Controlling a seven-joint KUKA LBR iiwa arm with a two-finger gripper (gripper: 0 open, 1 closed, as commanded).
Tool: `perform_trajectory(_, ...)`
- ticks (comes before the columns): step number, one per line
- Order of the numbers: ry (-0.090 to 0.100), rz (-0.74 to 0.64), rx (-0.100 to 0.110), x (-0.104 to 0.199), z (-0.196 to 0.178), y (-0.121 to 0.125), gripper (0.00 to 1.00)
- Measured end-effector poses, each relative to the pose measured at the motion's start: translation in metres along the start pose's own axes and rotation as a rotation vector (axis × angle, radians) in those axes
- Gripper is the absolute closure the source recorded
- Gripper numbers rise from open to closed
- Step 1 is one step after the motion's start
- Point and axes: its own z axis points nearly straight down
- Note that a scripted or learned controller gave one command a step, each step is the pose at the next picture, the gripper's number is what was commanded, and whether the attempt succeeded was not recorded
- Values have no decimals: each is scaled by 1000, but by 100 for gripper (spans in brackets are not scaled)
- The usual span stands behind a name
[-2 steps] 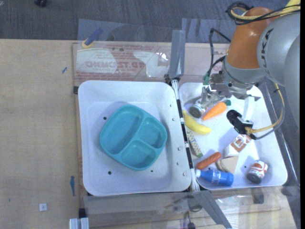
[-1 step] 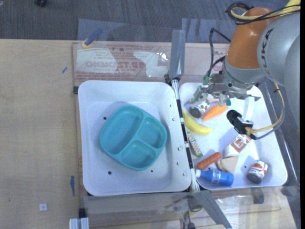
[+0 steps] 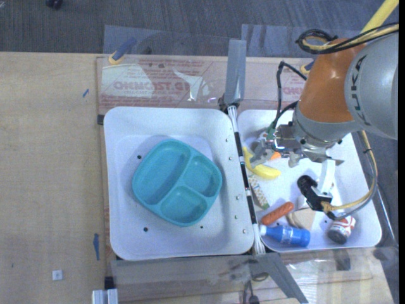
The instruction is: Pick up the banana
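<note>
The banana [image 3: 266, 171] is small and yellow and lies at the left side of the right bin [image 3: 370, 198], close to the wall between the bins. My gripper [image 3: 268, 149] hangs just above the banana's upper end and covers part of it. The grey arm with its orange band [image 3: 326, 84] reaches in from the upper right.
Below the banana in the right bin lie a striped stick [image 3: 258, 193], an orange carrot-like piece [image 3: 277, 213], a blue bottle [image 3: 288, 235], a tan piece [image 3: 305, 218] and a small can [image 3: 340, 229]. The left bin [image 3: 120, 138] holds a teal divided plate [image 3: 177, 181].
</note>
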Motion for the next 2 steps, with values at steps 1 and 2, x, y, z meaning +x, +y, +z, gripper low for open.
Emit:
perform_trajectory(1, 0, 0, 0, 0, 0, 0, 0)
perform_trajectory(2, -1, 12, -5, -3, 0, 16, 0)
